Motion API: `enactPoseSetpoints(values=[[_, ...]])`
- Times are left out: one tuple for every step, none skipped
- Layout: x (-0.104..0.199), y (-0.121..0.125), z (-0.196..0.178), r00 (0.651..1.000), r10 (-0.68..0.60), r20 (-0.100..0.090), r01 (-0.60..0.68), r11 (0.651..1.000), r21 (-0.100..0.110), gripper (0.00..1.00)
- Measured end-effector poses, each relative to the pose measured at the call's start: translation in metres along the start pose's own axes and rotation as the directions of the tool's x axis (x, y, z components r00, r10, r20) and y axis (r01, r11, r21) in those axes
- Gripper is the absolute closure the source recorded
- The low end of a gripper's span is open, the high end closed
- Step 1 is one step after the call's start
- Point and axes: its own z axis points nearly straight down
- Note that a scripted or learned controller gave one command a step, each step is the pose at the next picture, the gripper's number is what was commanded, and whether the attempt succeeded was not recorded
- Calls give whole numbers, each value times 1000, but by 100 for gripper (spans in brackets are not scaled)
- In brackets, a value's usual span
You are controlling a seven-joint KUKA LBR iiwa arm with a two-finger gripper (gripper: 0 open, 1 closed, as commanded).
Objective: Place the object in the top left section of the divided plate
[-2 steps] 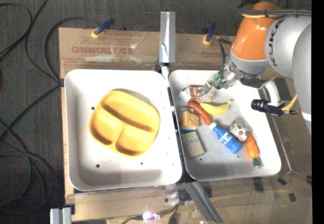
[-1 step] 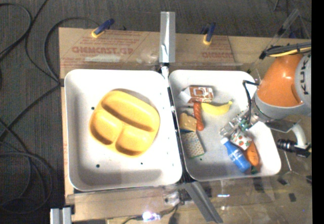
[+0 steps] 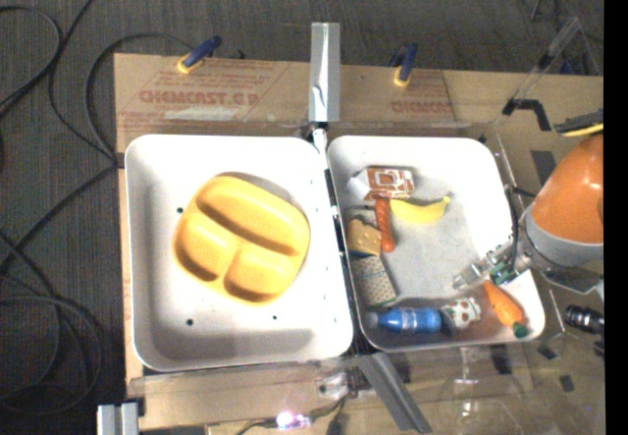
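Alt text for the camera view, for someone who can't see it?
A yellow divided plate sits in the left white bin. The right bin holds a banana, carrot, blue bottle and other small items, with the gripper low near the carrot.

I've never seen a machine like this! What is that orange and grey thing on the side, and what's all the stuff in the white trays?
It is a robot arm, filmed by one camera looking down from above. At its tip is a small gripper, like two fingers, hovering over the right bin. That bin holds toy food and bits: a banana, a carrot, a blue bottle and a few others. The left bin holds a yellow divided plate with three sections. The robot should put one toy in the plate's top left section. I can't see anything between its fingers.
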Motion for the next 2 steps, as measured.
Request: enactPoseSetpoints(values=[[-1, 1, 0, 994, -106, 3, 106, 994, -1, 100], [4, 3, 1, 994, -113, -7, 113, 994, 0, 0]])
